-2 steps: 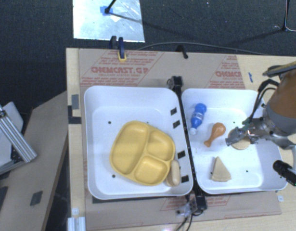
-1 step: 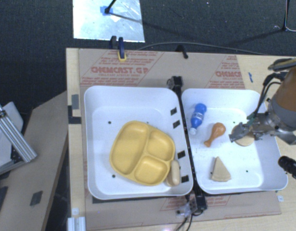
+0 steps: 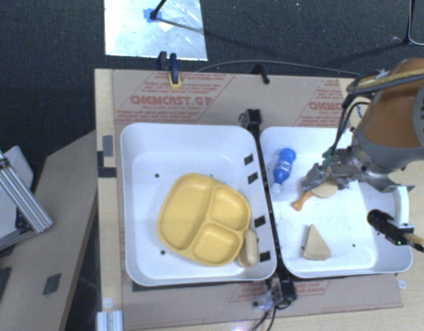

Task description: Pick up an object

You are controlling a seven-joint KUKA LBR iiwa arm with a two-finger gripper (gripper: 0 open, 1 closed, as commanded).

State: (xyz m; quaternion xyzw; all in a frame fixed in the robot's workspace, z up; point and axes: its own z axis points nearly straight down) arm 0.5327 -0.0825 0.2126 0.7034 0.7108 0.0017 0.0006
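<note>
The right bin [image 3: 356, 257] holds a blue bottle [image 3: 283, 165] lying near its left wall, a tan wedge-shaped piece [image 3: 315, 244] toward the front, and a small tool with an orange handle [image 3: 301, 200] and a round tan head [image 3: 325, 191]. My gripper [image 3: 322, 177] hangs low over that tan head, at the middle of the right bin, with the grey and orange arm [image 3: 398, 126] behind it to the right. The gripper body hides part of the tan head.
In the left bin [image 3: 139, 185] a yellow divided tray [image 3: 203, 218] lies with a beige oval piece [image 3: 249, 247] against its right side. A black fitting [image 3: 386, 227] on the arm juts over the right bin's right side. Black clips line the wall between the bins.
</note>
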